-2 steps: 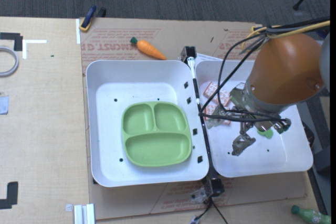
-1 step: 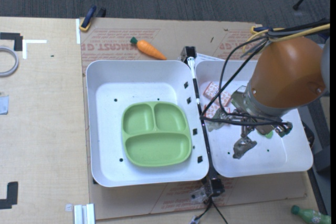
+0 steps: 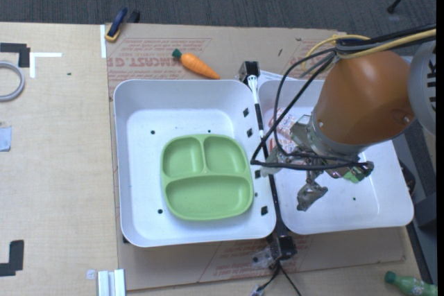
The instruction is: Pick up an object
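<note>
Right of centre in the frame, the grey arm with its orange band (image 3: 364,97) hangs over the right-hand shallow white bin (image 3: 388,215). Below the band, the two-finger gripper (image 3: 310,196) points down toward the bin floor near the lower middle of that bin. No object is visible between the fingers, and the view does not show whether they are spread or closed. Black cables loop around the wrist, and yellow and black cables run off toward the upper right of the frame.

Partly hidden under the wrist in the right bin lie several objects: a small green-and-white item (image 3: 354,175) just right of the gripper, and a reddish-and-white item (image 3: 286,127) at the bin's left side. Their exact shapes cannot be told.

Centre frame, the left-hand shallow white bin (image 3: 139,170) holds a green three-compartment plastic plate (image 3: 206,177), lying flat.

Above the left bin, an orange toy carrot with a green tip (image 3: 195,64) rests on the brown cardboard sheet (image 3: 152,55). A green bottle (image 3: 411,283) lies at the lower right corner of the frame.
</note>
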Robot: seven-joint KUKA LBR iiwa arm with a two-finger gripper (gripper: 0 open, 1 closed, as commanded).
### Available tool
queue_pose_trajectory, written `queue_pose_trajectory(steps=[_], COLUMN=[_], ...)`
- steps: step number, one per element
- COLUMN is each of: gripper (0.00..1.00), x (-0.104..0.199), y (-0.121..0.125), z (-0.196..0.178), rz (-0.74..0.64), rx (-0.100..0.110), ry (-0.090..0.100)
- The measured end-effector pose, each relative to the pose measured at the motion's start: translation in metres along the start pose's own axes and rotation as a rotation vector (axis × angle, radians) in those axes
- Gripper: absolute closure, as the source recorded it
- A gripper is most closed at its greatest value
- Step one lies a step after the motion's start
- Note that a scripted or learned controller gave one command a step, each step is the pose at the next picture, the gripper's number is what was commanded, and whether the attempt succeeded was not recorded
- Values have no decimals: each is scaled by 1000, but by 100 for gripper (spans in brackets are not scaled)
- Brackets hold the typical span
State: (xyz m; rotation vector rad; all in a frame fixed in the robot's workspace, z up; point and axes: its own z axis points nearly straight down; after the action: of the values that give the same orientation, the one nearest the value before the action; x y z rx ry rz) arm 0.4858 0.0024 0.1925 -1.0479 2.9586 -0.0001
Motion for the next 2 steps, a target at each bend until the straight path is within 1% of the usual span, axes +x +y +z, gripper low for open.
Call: queue_pose_trajectory(steps=[1, 2], gripper=[0, 0], x=[10, 50], y=[-12, -51], z=[0, 0], rz=[-438, -746], rx=[1, 2], ry=[-2, -1])
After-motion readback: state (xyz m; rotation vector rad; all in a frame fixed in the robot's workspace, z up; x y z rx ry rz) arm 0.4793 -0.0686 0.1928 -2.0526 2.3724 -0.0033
